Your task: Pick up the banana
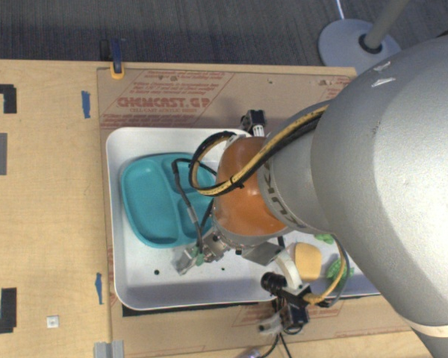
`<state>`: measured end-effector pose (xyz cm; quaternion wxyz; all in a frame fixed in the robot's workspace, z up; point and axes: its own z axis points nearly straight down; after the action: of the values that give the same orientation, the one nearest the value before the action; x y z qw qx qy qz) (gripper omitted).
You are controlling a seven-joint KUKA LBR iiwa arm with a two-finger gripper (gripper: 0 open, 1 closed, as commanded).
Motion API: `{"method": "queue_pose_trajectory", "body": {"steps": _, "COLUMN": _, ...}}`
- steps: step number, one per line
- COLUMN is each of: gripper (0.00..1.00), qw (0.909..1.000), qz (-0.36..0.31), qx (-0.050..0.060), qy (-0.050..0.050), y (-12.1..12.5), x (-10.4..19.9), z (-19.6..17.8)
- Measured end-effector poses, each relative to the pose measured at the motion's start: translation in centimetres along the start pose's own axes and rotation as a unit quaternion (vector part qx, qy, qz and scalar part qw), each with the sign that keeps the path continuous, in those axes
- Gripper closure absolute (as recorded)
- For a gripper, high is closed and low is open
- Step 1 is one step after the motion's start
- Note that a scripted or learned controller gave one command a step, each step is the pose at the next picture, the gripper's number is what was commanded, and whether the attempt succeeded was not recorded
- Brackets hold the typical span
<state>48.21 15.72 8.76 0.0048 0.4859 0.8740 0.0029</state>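
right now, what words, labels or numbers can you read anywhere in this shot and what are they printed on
"CHEMCAST GP" in red print, on the brown paper-covered sheet lying under the shallow white plastic bin.
More red print on that sheet's upper right corner: too small and blurred to read.
No readable text on the bin, the teal plastic dish or the grey arm with its orange band.

A bulky grey arm (388,177) is showing an orange band (243,189) above its wrist, with yellow and black cables (231,181) (looped loosely) running alongside it toward a small metallic gripper (188,259).
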Motion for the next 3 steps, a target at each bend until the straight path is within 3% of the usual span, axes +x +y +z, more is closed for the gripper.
{"method": "queue_pose_trajectory", "body": {"steps": 1, "gripper": 0.00, "qw": 0.9919, "qz": 0.126, "qx": 0.016, "qy": -0.003, "y": 3.8, "x": 2.9, "z": 0.2}}
{"method": "queue_pose_trajectory", "body": {"steps": 2, "gripper": 0.00, "qw": 0.9245, "qz": 0.381, "qx": 0.006, "qy": 0.001, "y": 4.1, "x": 3.3, "z": -9.0}}
{"method": "queue_pose_trajectory", "body": {"steps": 3, "gripper": 0.00, "qw": 0.9605, "qz": 0.278, "qx": 0.005, "qy": 0.002, "y": 3.4, "x": 5.8, "z": 0.0}}
